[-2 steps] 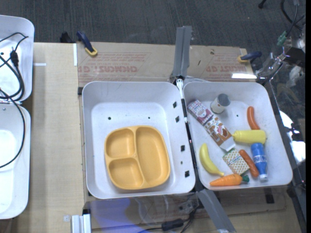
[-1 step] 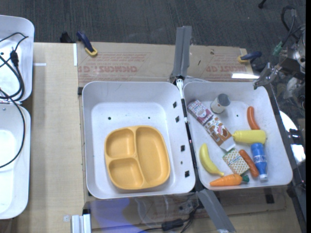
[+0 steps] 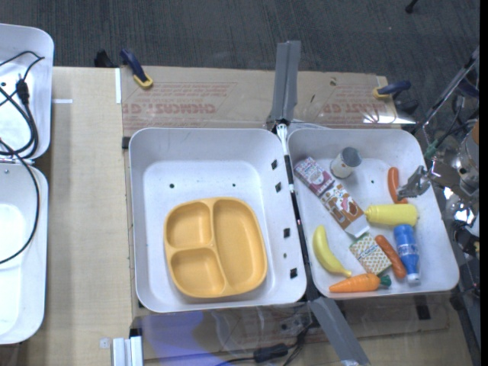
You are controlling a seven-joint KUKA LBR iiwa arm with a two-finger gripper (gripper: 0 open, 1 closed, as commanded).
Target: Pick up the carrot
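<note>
yellow tray in left bin | carrot at right bin near edge, just right of banana | gripper at that bin's right rim, partly cut off, grip state: cannot tell | wood bench, dark carpet behind

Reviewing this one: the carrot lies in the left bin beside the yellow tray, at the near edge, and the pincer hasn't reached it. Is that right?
Not quite. The camera view shows the carrot in the right bin, at its near edge, beside the banana. The yellow tray sits in the left bin. The rest stands: the pincer is at the right bin's far right side, away from the carrot.
</note>
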